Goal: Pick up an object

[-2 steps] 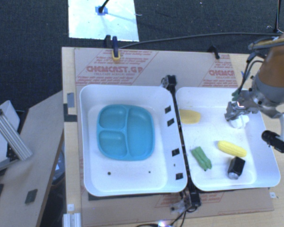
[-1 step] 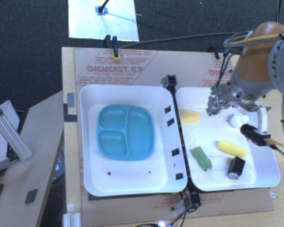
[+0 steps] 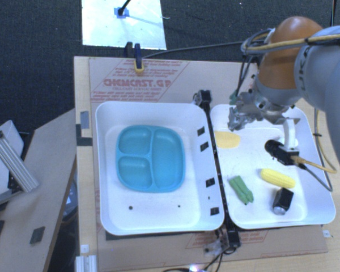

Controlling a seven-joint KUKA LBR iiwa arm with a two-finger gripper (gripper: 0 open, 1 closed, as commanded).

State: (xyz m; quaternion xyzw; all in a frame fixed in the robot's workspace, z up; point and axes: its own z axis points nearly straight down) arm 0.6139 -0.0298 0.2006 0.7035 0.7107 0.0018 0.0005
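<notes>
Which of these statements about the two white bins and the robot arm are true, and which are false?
1. The blue divided plastic plate lies in the left white bin. True.
2. The yellow corn cob lies in the left bin. False: it lies in the right white bin.
3. The green bean-shaped toy lies beside the divider, in the right bin. True.
4. The gripper hovers over the blue plate. False: it is over the right bin, above the flat yellow piece.
</notes>
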